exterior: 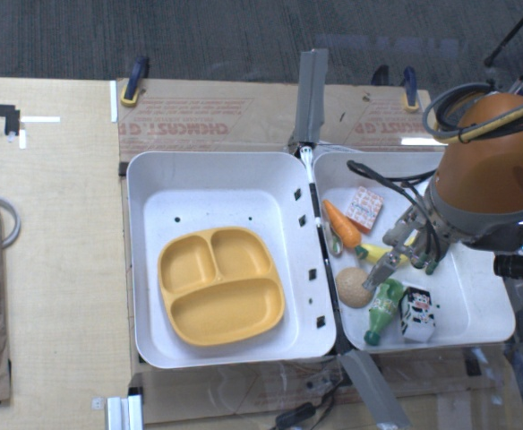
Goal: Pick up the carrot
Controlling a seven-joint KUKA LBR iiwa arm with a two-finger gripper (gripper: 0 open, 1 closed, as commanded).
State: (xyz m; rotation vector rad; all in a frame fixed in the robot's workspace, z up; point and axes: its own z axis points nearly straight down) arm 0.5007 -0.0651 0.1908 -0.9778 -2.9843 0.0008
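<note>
The orange carrot [340, 225] lies tilted along the left wall of the right bin [476, 330], its green end pointing toward the front. My gripper [385, 256] hangs over the middle of that bin, to the right of the carrot and a little nearer the front, apart from it. Its fingers stand open, one on each side of the end of a small yellow item [369, 253]. The carrot is not between them.
Around the carrot in the right bin are a red-and-white packet [364, 208], a tan ball [354, 287], a green bottle [382, 310] and a black-and-white carton [416, 313]. The left bin [154, 195] holds a yellow divided plate [221, 285]. A grey divider [312, 97] rises between the bins.
</note>
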